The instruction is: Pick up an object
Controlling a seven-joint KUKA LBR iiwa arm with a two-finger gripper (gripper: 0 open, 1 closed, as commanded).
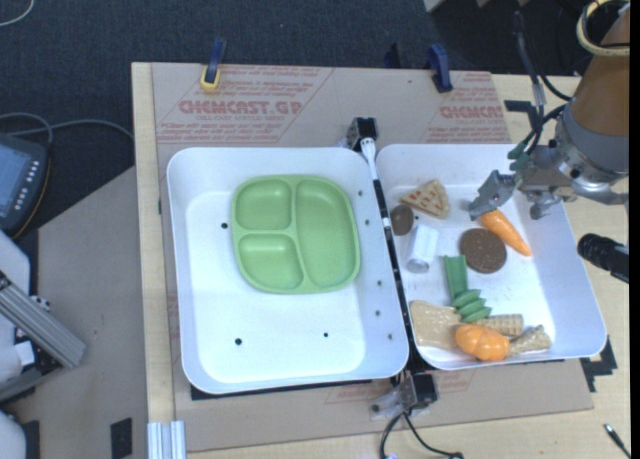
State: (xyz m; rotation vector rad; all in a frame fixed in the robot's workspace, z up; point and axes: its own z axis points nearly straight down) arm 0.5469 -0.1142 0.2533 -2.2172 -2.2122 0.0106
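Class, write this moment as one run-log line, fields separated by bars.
gripper: open, over right bin | carrot: lying beside fingertips, not held | green tray: in left bin

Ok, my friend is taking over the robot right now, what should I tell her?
Tool: over the right bin, fingers spread either side of the carrot's top end, nothing lifted.
Things: the carrot lies in that bin beside a brown cookie; green beans, crackers and an orange fruit sit nearer the front. A green divided plate is in the left bin.
Done: no pick yet.
Left: close on something, probably the carrot, and lift.
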